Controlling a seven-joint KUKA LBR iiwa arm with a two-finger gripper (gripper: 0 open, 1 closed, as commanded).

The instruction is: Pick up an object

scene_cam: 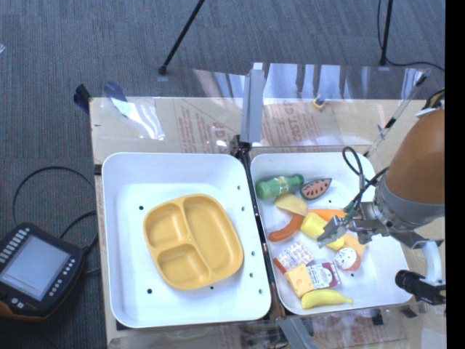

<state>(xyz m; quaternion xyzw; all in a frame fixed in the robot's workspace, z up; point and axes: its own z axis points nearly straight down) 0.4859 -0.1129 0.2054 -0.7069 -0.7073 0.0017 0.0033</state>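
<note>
In the right bin, the gripper hangs low over the toy food — I cannot tell how its jaws stand — so nothing is lifted yet.

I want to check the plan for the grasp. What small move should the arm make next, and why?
Probably lower the claw a little, straight down. It hangs over the toy food in the right bin, just above the yellow block, and no item sits between its fingers.

Claw low over toy food in right bin; yellow tray in left bin.
</note>
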